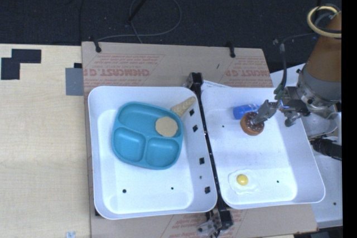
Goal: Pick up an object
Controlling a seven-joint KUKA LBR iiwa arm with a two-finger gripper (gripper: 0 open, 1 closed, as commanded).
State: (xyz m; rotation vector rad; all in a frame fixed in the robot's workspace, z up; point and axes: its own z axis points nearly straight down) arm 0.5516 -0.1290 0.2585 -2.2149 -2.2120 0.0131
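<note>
Rightward, bin [312, 175]: one fried egg [242, 180], one brown donut [252, 126], one blue block [243, 111].

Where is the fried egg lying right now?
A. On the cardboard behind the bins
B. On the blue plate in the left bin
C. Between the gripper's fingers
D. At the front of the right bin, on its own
D: the fried egg lies alone on the floor of the right bin, near its front edge, well apart from the gripper farther back and from the blue plate in the left bin.
</note>
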